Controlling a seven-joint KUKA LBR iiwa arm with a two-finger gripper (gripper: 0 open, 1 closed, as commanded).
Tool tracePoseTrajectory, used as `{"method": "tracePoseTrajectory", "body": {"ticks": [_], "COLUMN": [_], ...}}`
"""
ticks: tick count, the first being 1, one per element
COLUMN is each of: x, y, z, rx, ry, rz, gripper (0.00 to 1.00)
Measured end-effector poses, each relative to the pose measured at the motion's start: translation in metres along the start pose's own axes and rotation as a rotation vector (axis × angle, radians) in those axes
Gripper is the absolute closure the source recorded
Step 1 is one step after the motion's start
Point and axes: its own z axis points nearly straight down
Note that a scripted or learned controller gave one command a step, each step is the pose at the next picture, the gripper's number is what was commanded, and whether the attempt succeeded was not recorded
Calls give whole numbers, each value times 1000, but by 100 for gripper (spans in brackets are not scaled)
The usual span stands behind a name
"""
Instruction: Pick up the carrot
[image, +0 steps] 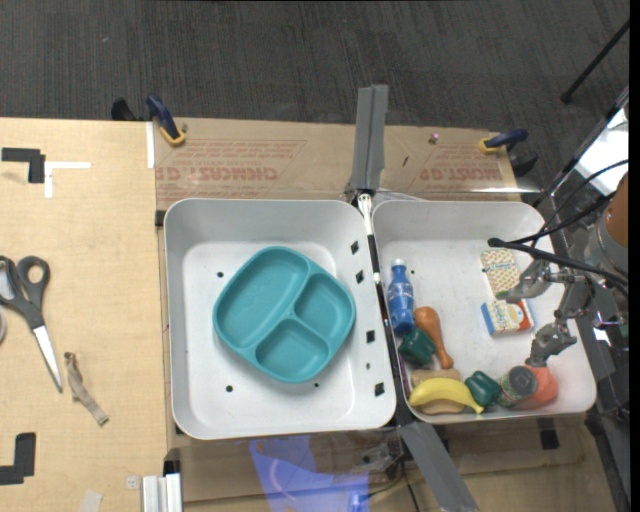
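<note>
The carrot (433, 331) is a short orange-brown stick with a green leafy end, lying in the right bin (455, 235) near its left wall, just below a blue bottle (400, 295). My gripper (541, 315) hangs over the right side of the same bin, well to the right of the carrot. Its two metal fingers (551, 343) stand apart with nothing between them, so it is open. A small white box (505, 317) lies just left of the fingers.
A banana (443, 395), a green pepper (482, 386) and a red-orange round item (541, 387) crowd the bin's front edge. A patterned packet (499, 268) lies further back. The left bin holds a teal divided plate (285, 313). Scissors (30, 300) lie on the bench.
</note>
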Motion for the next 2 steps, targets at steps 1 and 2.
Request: {"method": "tracePoseTrajectory", "body": {"ticks": [1,2], "x": [-36,-30], "y": [-67,-67], "z": [12,143], "rx": [1,4], "ry": [-2,-13], "rz": [25,-3], "gripper": [0,0]}}
